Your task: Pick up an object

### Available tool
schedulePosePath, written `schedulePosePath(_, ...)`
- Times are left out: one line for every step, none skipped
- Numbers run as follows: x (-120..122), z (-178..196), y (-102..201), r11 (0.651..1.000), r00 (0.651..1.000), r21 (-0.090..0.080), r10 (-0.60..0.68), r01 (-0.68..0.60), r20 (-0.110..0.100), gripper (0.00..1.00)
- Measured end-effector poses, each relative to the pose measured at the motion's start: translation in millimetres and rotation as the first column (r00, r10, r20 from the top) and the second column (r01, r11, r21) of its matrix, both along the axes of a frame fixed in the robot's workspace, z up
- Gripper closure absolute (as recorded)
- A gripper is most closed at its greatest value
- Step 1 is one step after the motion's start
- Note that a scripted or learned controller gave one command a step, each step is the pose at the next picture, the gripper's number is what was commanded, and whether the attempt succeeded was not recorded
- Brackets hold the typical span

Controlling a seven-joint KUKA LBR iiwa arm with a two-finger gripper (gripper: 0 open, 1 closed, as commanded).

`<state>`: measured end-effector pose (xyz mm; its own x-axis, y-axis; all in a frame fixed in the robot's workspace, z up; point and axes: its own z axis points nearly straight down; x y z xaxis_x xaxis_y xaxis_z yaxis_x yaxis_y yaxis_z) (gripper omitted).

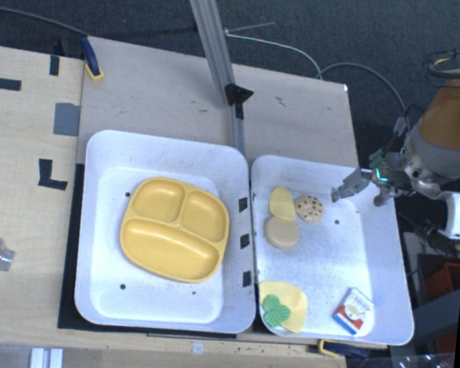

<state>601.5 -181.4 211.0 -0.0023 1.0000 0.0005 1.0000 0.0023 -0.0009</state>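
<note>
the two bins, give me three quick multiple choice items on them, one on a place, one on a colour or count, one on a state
1. Where does the divided plate lie?
A. in the left bin
B. in the right bin
C. on the bench outside both bins

2. What colour is the divided plate?
A. blue
B. yellow
C. red

3. How does the gripper stand?
A. clamped on the cookie
B. holding nothing, near the right bin's far right corner
C. resting in the left bin

Answers:
1 A, the plate sits inside the left bin's walls.
2 B, all three compartments are yellow.
3 B, its fingers are spread with nothing between them, and the cookie lies apart from it on the bin floor.
</note>
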Motion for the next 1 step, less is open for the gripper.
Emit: schedulePosePath(-77.7,-105.9,67.0,1.000,1.000,0.004,0.000,0.000,-0.013,0.00)
